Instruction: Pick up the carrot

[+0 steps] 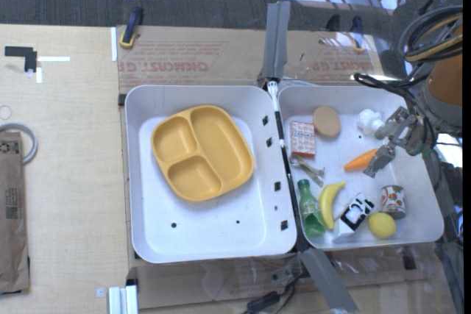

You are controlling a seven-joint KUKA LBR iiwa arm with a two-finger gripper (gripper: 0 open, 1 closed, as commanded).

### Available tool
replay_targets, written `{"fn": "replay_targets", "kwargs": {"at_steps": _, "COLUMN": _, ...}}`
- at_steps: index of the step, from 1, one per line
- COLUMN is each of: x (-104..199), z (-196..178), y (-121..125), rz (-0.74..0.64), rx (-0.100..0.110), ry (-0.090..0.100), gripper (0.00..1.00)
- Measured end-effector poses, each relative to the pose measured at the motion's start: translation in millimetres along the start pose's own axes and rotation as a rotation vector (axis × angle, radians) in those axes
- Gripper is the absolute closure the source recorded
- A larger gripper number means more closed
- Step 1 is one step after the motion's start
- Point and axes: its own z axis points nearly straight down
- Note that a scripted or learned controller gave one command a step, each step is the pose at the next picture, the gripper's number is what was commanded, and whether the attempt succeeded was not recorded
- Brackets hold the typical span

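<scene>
The orange carrot point(358, 160) lies in the right bin point(419, 235), at its middle right, with its thin tip pointing left. My gripper point(383, 145) hangs over the bin's right side, just off the carrot's thick right end. It is open: its lower finger point(377, 162) sits against the carrot's thick end and the upper finger point(392, 122) stands apart, up and to the right. The carrot is not between the fingers.
Around the carrot in the right bin are a tan round piece point(327, 121), a red-white box point(302, 138), a white lump point(368, 121), a banana point(330, 200), a green bottle point(309, 207), a small can point(392, 200) and a lemon point(382, 225). The left bin point(147, 232) holds a yellow divided plate point(202, 152).
</scene>
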Motion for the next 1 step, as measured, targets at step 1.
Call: {"fn": "replay_targets", "kwargs": {"at_steps": 1, "x": 8.6, "z": -71.0, "y": 25.8, "rz": -0.013, "rx": -0.001, "ry": -0.002, "gripper": 0.0}}
